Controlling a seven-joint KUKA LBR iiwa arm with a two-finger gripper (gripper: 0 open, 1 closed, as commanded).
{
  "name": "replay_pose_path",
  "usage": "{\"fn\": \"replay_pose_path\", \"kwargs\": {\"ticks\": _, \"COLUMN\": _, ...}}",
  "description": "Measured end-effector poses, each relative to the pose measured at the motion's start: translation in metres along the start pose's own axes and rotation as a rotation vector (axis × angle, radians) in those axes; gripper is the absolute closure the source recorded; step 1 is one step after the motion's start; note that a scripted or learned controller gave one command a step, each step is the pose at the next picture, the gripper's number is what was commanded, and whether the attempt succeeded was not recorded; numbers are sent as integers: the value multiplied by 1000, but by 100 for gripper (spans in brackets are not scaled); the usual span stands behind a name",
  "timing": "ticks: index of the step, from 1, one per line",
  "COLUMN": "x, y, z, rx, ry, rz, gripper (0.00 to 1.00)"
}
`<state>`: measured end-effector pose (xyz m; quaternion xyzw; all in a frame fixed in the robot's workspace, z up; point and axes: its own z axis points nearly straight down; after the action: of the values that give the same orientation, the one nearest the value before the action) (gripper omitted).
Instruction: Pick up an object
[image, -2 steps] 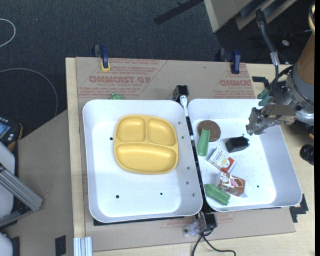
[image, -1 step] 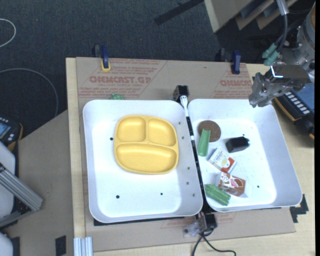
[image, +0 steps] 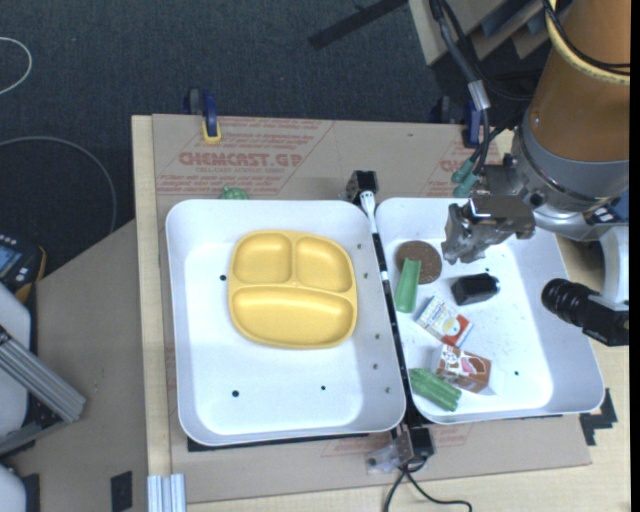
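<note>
Arm reaching in from the right, tool (image: 462, 245) hanging over the right bin (image: 560, 330).

The grey wrist slants down over the bin's upper part, orange band above it; whether the tool is clenched or released cannot be told. A black object (image: 474, 289) lies just below it, a brown disc (image: 424, 259) beside it, then a green stick (image: 407, 285), small cartons (image: 442, 321) and a green piece (image: 435, 389). The left bin (image: 200, 330) holds a yellow divided tray (image: 293, 288).

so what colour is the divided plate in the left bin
Yellow all over; the divided plate shows plainly in the camera view.
</note>
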<state>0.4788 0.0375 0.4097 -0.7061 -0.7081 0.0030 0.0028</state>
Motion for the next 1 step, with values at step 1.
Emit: {"fn": "replay_pose_path", "kwargs": {"ticks": 1, "x": -122, "y": -1, "z": 116, "rx": 5, "ry": -2, "rz": 17, "gripper": 100}}
